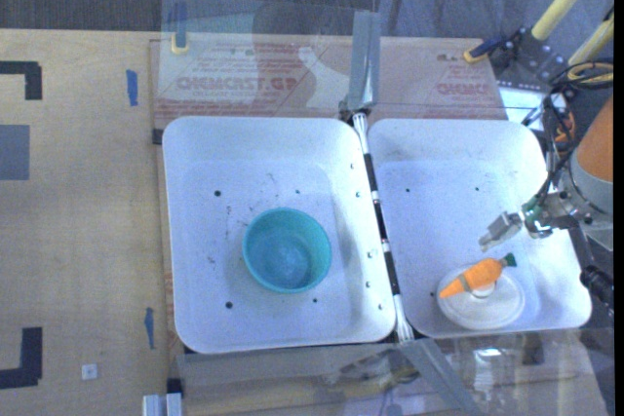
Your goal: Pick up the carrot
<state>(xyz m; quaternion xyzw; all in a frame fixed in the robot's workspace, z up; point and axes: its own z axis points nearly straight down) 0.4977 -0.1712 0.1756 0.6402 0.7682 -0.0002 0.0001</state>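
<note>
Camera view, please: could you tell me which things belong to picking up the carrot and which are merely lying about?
For the job:
carrot, lying on the white lid in the right bin
gripper, above it

Lying about:
teal cup in the left bin

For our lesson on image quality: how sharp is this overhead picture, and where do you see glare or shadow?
Camera view: soft throughout, fine detail blurred; the small orange toy carrot on the round white dish stays readable; the pincer is smeared; pale glare streaks the clear plastic sheet behind the bins; the teal plastic cup casts only faint shadow.
</note>
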